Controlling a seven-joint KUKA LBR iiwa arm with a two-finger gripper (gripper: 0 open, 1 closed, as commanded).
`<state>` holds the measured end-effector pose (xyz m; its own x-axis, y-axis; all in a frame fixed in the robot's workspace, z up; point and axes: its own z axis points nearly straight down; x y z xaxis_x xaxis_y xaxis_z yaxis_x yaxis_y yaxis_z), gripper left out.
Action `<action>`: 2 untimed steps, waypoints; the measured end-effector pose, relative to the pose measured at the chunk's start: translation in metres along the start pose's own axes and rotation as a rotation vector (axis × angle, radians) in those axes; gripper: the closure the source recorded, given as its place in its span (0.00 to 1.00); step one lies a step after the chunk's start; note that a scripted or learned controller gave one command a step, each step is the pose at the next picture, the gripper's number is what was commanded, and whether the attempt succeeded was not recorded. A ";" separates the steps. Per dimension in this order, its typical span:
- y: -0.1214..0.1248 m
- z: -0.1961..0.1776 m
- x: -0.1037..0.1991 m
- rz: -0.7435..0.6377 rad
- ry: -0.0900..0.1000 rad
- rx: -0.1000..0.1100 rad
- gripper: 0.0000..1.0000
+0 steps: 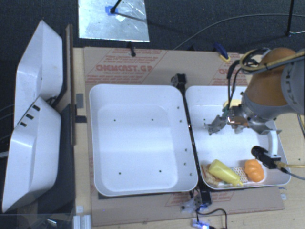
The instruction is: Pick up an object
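Nearest the lens, in the right bin's (214, 149) front corner, lies a yellow piece (224, 171): smooth, glossy, long and tapered to a blunt tip, slanting across the floor. Just beside it, toward the bin's right wall, sits an orange piece (254, 170), round and plump with a matte skin. Between and beneath them shows a pale patch with a fine checked or mesh texture (241, 176); what it is cannot be told.

Both bins are smooth white moulded plastic with rounded corners and a rolled rim. The left bin (138, 142) has a few small dark dots scattered over its floor.

The gripper (215, 125), dull grey metal with angular edges, hangs over the middle of the right bin, apart from both pieces and farther from the camera than they are. Whether it is spread or closed cannot be told at this slant. Behind it the arm (271, 87) bulges in a smooth orange band above grey casing.

Under the bins lies a brown cardboard sheet (157, 61), matte, printed in red; "CHEMCAST GP" reads beyond the left bin, and the smaller lines around it are too fine to read. Farther back a shiny, crinkled metallic sheet (112, 13) rests on dark carpet, with a bit of blue tape (110, 10) on it. Off to the left stand more white tubs (33, 128), tilted on edge.
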<state>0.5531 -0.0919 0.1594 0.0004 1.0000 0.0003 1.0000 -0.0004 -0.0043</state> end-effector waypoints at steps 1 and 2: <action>0.001 0.061 0.005 -0.001 0.000 0.000 0.00; 0.003 0.048 0.005 0.000 0.000 -0.006 1.00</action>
<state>0.5558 -0.0872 0.1118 0.0002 1.0000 0.0000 1.0000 -0.0002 0.0016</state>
